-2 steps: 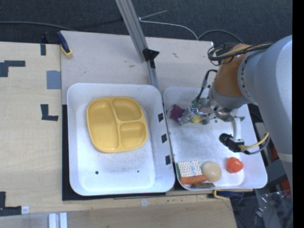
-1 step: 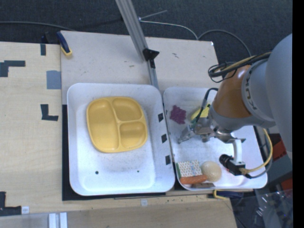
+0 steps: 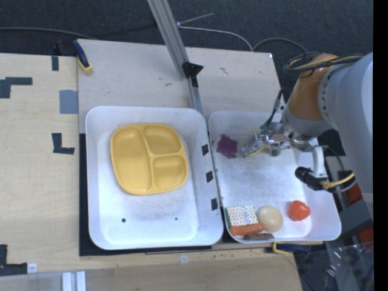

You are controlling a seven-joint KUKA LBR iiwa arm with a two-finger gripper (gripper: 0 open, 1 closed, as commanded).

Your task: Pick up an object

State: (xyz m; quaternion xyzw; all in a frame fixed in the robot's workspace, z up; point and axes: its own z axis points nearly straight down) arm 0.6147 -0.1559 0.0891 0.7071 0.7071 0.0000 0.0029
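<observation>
We see gripper (image 3: 250, 148) low in right bin (image 3: 276, 180), purple object (image 3: 227, 145) at its 9 o'clock; finger state unreadable. Nothing lifted yet.

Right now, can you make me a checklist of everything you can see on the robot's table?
Surface: wooden bench with two white bins; left bin, right bin.
Job's things: purple piece near the top of the right bin; along its bottom edge a patterned block, orange carrot-like piece, pale egg-shaped ball and red ball.
Clutter: yellow divided tray in the left bin.
Hand: hand low over the right bin, just right of the purple piece; grip unclear.
Cables: black ones behind the bench; yellow and black ones by the arm.
Surroundings: slanted metal rail, dark floor.
</observation>
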